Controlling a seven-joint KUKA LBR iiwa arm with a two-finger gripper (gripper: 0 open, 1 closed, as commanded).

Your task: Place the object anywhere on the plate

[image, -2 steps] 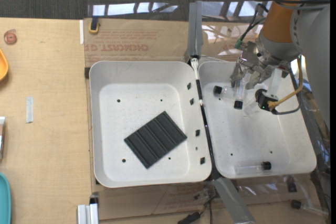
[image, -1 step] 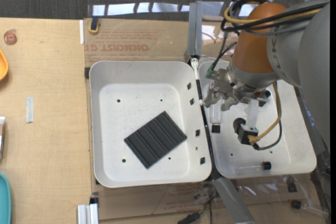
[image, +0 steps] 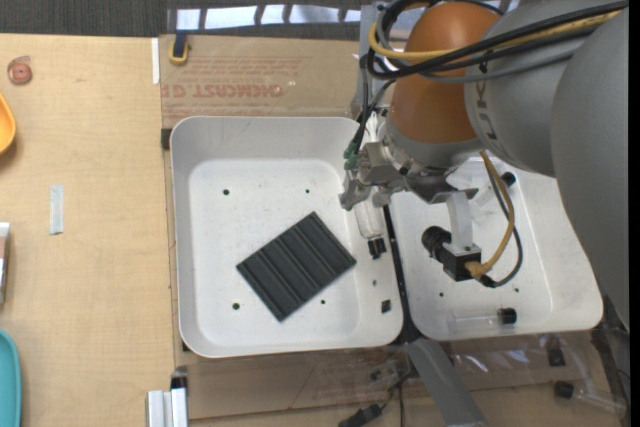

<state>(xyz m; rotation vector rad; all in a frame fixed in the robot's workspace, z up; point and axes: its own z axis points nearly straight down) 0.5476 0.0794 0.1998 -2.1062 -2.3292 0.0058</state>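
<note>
The pincer [image: 370,223] hangs over the seam where the two bins meet, just above the left bin's [image: 190,215] right wall. It points down and a little toward that bin. From this slant its tip is a jumble of grey metal and small black parts, so I cannot tell how far open it is or whether it has hold of anything. The arm [image: 560,85] comes in from the right, its broad grey body covering the far right corner of the right bin [image: 560,310]. The orange band [image: 445,75] sits high above the wrist, and the wrist bends steeply downward from there. Black and yellow cables [image: 500,235] loop off the wrist, over the right bin's floor, to a black fitting [image: 445,250]. The ribbed slab [image: 296,265], dark and flat, lies on the left bin's floor, near its middle and somewhat toward the front. It is turned on a diagonal, well clear of the walls and apart from the pincer. A small clear piece [image: 480,319] with a black end lies in the right bin close to its front wall. Two tiny black bits [image: 386,306] lie near the left bin's right wall below the pincer. A brown cardboard sheet [image: 250,85] lies behind the left bin.
</note>
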